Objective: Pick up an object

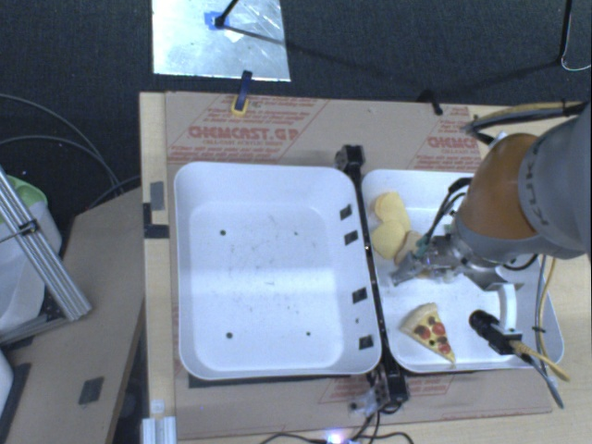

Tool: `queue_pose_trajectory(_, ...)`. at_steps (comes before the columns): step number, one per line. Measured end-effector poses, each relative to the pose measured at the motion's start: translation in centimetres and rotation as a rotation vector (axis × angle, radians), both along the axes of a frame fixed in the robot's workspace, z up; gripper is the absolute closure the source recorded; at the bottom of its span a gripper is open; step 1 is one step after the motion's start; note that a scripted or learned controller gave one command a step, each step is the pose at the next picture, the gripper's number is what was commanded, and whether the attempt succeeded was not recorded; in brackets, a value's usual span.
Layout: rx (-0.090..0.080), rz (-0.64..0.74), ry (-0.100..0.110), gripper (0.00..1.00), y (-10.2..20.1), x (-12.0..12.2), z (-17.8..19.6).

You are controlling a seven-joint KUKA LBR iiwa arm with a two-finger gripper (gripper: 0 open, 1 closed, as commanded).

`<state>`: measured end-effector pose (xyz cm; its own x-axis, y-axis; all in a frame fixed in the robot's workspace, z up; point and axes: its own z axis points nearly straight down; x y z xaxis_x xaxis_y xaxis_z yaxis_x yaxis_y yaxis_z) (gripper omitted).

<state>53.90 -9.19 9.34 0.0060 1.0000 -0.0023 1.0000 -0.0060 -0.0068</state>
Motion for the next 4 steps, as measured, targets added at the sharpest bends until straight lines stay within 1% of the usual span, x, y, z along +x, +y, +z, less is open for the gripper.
queue_pose_trajectory(1, 0.0, 0.01, -0.015, 0.0, 0.7, 5.8, -0.6)
queue_pose_trajectory(2, -0.001, 0.011, -0.023, 1.0, 0.7, 5.9, 0.7)
queue_pose_trajectory(3, 0.007, 0.019, -0.015, 1.0, 10.1, 3.2, 9.6)
queue_pose_trajectory(4, 0.003, 0.005, -0.007, 1.0, 6.7, -2.2, 13.0)
